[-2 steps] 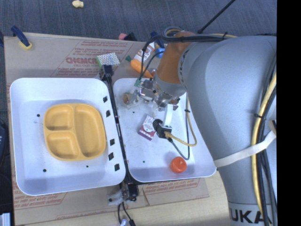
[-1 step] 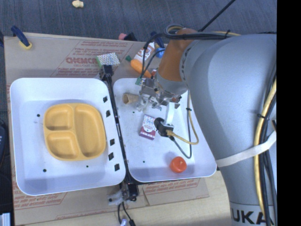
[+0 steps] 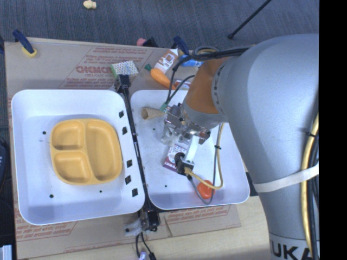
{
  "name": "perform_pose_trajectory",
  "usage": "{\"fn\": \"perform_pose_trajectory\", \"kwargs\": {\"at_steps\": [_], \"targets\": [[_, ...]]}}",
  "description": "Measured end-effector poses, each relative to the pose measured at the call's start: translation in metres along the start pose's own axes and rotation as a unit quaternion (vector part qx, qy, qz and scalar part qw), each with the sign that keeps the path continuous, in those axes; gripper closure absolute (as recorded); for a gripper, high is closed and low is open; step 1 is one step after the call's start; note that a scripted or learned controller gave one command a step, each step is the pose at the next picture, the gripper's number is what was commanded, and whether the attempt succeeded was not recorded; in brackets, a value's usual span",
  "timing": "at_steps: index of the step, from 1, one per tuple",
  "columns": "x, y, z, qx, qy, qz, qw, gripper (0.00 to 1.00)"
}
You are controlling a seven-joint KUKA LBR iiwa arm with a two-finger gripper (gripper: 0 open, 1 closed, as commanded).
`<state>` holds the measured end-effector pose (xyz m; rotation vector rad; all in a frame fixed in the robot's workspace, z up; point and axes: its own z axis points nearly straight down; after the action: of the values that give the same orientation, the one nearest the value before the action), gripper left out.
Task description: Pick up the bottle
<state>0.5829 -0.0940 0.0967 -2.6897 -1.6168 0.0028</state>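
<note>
Two bins (image 3: 21, 145) | tool (image 3: 172, 136) over packet (image 3: 174, 160), perhaps touching | cone (image 3: 150, 112) beside

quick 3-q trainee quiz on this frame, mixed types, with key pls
1. True or false: the yellow divided plate lies in the bin on the camera view's left.
2. Which bin is the gripper over? A) left B) right
3. Fill in: the small brown cone lies near the right bin's ____ left corner (upper/lower, as seen in the view).

Key: 1 true; 2 B; 3 upper.
</note>
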Motion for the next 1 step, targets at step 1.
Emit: {"fn": "perform_pose_trajectory", "kwargs": {"at_steps": [1], "targets": [[0.0031,-0.0824,-0.0950,0.001,0.000,-0.026,0.9997,1.00]]}}
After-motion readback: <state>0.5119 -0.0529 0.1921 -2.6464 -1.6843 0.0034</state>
